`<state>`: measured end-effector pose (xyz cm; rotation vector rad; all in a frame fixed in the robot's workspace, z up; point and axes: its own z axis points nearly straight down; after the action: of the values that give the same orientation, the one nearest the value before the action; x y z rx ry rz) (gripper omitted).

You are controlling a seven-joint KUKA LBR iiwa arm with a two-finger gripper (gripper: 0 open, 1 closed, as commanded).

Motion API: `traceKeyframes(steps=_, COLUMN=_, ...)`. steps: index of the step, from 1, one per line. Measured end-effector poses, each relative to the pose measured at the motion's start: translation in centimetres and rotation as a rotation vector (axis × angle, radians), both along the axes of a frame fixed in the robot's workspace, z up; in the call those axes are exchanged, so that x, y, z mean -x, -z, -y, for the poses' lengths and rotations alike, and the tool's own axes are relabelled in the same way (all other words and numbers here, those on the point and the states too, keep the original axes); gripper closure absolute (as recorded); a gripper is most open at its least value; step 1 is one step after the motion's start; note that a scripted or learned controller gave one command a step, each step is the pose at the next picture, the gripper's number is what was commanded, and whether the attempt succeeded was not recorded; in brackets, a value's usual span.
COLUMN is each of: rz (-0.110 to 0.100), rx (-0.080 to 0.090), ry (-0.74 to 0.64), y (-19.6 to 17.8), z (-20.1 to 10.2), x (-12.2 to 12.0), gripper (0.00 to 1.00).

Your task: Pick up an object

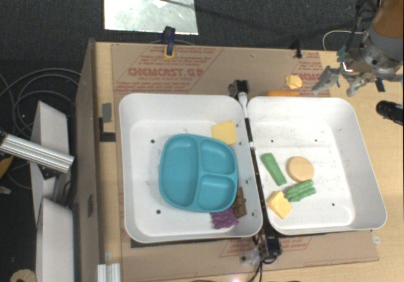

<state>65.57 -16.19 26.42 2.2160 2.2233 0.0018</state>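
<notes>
The pincer (341, 81) hangs beyond the far right corner of the right bin (353, 148), its fingers spread apart with nothing between them. Inside that bin lie a green stick (273, 168), a tan round piece (300, 168), a dark green bundle (300, 192) and a yellow wedge (279, 204). To this bin's left, the left bin (136, 148) holds a teal divided plate (198, 172), a yellow block (224, 132) and a purple piece (222, 218)
</notes>
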Motion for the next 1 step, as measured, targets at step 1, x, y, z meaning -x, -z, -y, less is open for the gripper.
traceKeyframes(steps=1, rz=-0.015, rx=-0.007, ry=-0.005, y=12.48, z=-6.70, x=4.88, gripper=0.00)
